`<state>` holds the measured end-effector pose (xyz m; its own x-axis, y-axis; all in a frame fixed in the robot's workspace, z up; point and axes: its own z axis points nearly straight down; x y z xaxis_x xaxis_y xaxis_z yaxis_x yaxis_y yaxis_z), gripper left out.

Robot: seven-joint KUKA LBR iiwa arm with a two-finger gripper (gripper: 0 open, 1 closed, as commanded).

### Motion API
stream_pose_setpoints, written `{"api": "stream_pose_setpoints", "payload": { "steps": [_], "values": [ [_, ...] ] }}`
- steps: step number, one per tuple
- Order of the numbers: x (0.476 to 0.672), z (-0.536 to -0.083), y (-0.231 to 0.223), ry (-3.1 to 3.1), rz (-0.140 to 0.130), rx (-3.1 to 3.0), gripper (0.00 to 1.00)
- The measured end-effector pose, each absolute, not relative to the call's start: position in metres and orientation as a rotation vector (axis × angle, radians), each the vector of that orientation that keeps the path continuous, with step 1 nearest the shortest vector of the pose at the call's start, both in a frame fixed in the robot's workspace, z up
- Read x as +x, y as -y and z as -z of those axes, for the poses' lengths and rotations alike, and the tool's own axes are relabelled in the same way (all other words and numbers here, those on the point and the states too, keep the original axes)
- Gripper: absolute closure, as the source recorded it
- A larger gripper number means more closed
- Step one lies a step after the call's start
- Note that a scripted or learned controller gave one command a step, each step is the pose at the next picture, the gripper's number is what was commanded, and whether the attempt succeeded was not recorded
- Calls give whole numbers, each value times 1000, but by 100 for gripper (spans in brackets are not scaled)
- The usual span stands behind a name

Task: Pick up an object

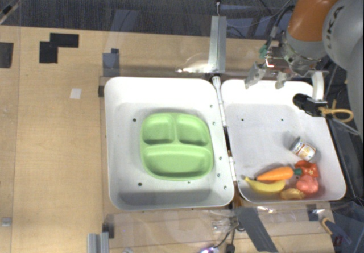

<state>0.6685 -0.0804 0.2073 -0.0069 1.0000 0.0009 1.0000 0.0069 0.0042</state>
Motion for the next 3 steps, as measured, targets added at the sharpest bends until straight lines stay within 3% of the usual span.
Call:
{"api": "stream_pose_setpoints", "payload": {
  "steps": [1,2,3],
  "values": [
    [656,-291,114,-1792,-6,2576,0],
    [580,-176,104,-1655,-1,2670,0],
    [514,-121,122,-1975,-3,2442,0]
  ]
}}
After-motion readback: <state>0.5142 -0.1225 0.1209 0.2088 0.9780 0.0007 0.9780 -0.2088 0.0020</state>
